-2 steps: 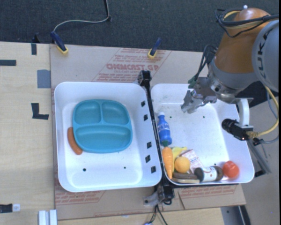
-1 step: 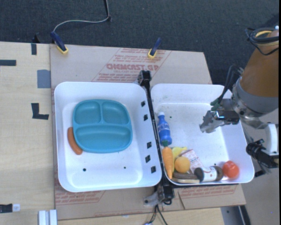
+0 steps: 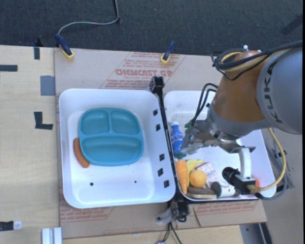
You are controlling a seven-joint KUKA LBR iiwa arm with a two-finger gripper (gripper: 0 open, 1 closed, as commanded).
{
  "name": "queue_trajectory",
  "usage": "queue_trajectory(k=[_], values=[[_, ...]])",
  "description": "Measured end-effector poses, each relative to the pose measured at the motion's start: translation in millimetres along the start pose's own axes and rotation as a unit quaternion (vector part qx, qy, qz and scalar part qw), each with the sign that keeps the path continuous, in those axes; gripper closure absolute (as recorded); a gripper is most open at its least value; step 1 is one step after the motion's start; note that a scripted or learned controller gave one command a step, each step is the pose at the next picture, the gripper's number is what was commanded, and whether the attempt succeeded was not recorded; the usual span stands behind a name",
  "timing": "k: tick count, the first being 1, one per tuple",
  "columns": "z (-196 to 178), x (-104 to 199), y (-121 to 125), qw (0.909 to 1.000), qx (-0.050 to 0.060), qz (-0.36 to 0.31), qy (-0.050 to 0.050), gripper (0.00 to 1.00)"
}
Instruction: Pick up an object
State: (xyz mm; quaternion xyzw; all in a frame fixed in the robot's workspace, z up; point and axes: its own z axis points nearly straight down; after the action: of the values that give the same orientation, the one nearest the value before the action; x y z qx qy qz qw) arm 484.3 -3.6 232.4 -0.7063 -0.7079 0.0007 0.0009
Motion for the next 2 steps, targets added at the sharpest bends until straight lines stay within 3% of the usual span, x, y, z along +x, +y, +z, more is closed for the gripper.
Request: queue_trajectory(k=[1, 2], values=[[49.1, 73.9, 25.9, 1.0, 0.001, 0.0, 0.0, 1.0], [3.0, 0.4, -0.7, 1.0, -0.001, 0.002, -0.001, 1.0]])
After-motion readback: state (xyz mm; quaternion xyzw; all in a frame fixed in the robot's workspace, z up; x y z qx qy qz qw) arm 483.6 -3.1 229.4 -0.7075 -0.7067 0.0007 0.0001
